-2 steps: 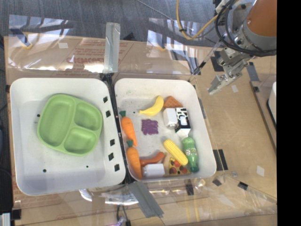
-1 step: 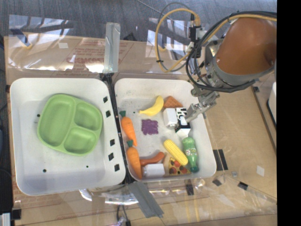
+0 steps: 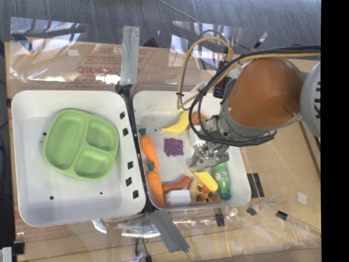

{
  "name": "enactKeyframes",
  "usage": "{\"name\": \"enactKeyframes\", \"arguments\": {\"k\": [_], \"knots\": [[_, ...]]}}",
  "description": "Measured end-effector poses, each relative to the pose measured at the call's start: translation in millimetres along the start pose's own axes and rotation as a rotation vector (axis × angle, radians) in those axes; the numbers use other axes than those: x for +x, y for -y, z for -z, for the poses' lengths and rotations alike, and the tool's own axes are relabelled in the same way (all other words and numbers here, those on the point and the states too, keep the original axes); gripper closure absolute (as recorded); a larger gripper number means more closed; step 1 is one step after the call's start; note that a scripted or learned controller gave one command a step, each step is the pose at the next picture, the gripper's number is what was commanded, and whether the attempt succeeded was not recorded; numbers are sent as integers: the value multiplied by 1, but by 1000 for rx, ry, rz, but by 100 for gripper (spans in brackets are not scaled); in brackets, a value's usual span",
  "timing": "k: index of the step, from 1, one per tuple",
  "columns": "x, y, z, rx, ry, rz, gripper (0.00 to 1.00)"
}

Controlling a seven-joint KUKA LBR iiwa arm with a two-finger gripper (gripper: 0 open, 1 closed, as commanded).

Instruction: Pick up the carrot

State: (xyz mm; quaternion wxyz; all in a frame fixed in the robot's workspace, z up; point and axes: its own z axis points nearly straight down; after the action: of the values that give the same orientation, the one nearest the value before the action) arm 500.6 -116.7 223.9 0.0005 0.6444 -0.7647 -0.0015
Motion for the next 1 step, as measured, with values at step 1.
{"name": "enactKeyframes", "arguments": {"k": [1], "knots": [[-9,-18,63,5,-1,499,100]]}}
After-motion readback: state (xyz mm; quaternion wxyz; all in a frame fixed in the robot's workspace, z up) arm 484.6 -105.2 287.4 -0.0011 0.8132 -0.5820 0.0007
